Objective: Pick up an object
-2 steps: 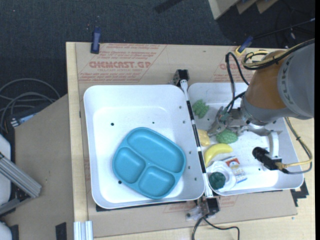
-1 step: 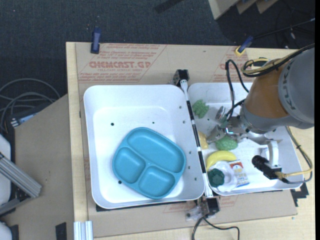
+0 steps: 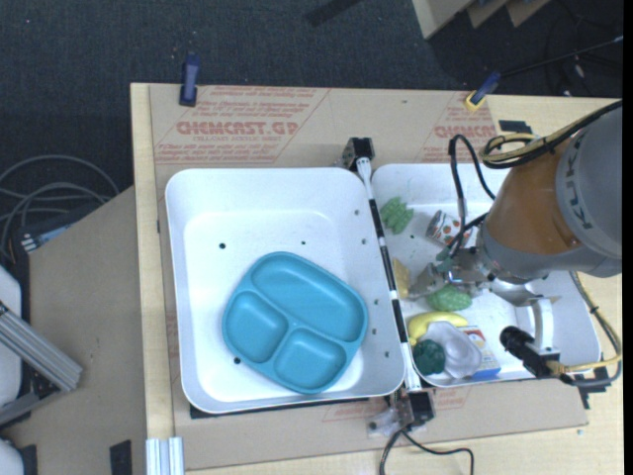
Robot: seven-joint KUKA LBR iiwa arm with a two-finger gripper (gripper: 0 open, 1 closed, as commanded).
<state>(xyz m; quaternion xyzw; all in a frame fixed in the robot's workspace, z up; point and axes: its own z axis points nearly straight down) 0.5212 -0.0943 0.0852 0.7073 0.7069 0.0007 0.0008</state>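
My gripper (image 3: 447, 273) reaches down into the right bin (image 3: 584, 336) near its left side. Just below it lies a light green object (image 3: 451, 299), close to or touching the gripper. A yellow banana (image 3: 436, 324) lies in front of that. A dark green round item (image 3: 428, 355) and a clear plastic bag (image 3: 463, 350) sit at the bin's front left. A pale green leafy piece (image 3: 396, 213) lies at the back left, with a small brownish item (image 3: 436, 228) beside it. Nothing visibly lifted.
The left bin (image 3: 198, 216) holds a blue divided plate (image 3: 294, 321). A black rail (image 3: 382, 250) marks the shared wall between the bins. The orange and grey arm (image 3: 534, 216) covers the middle of the right bin.
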